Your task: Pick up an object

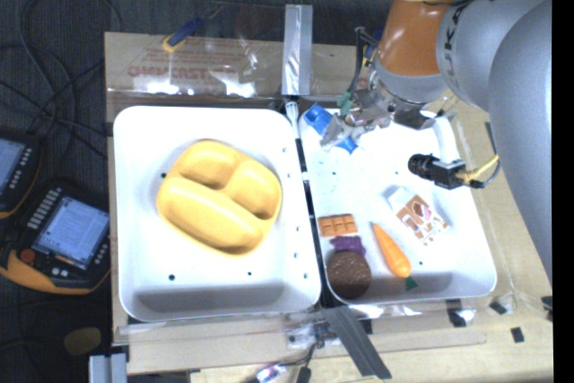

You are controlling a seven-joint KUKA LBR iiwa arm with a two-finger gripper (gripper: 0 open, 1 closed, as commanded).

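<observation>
— Hovering at the far left corner of the right bin (466, 282), the gripper (352, 123) sits right over a small blue object (317, 117). Whether its jaws are released or clenched cannot be told.

— Is the blue piece held?

— Nothing shows it between anything; it lies against the bin's far left wall, partly hidden under the tool.

— How would it handle?

— It looks light and stiff, probably smooth plastic, so it may slip. A pinch across its short sides, away from the wall, seems best.

— Other choices?

— Nearer: a carrot (391, 250), a waffle (337, 225), a brown cake (348, 272), a small carton (420, 218). The left bin (134, 282) holds a yellow bread-like toy (219, 195), likely too broad.
</observation>
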